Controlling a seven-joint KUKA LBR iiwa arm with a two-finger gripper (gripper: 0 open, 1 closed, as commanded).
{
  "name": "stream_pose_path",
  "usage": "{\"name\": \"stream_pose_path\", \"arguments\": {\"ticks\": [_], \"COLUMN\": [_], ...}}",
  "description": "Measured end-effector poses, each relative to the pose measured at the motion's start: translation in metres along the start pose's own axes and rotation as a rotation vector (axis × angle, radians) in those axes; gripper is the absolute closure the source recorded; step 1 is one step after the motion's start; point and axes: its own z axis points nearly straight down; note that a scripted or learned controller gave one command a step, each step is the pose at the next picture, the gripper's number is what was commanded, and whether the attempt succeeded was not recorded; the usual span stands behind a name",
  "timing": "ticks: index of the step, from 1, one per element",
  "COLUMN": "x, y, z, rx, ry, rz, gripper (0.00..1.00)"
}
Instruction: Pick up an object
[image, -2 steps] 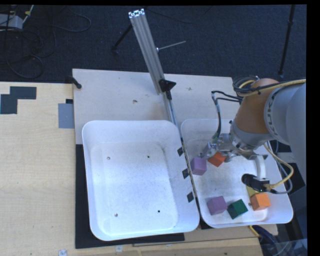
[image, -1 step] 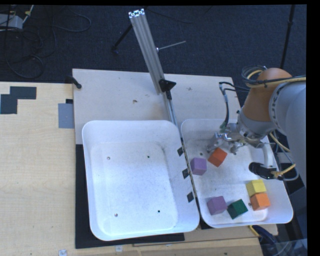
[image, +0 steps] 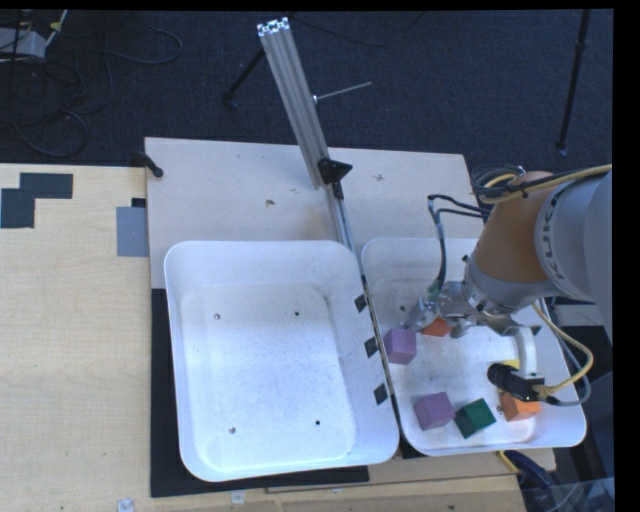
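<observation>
My gripper (image: 428, 312) hangs low over the middle of the right bin (image: 560, 432), reaching in from the right under the arm's orange band (image: 510, 235). A small orange piece (image: 436, 327) lies right at its tip; whether it is held is unclear. A light purple block (image: 401, 345) sits just left and in front of the gripper, near the bin's left wall. Along the bin's front lie a second purple block (image: 433, 409), a dark green block (image: 474, 417) and an orange block (image: 518, 405).
The left bin (image: 185, 300) lies beside the right one, with black clips (image: 371, 346) along the shared wall. A slanted aluminium bar (image: 300, 100) rises behind the bins. Cables (image: 565, 345) loop off the wrist over the right bin's right side.
</observation>
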Motion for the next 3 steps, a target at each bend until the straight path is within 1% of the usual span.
{"name": "stream_pose_path", "arguments": {"ticks": [1,2,3], "x": [-0.003,0.026,0.102], "y": [0.001,0.047,0.069], "z": [-0.010,-0.040,-0.102], "rx": [-0.002,-0.004,-0.006], "ry": [0.000,0.000,0.003], "rz": [0.007,-0.006,-0.010], "gripper": [1.00,1.00,1.00]}}
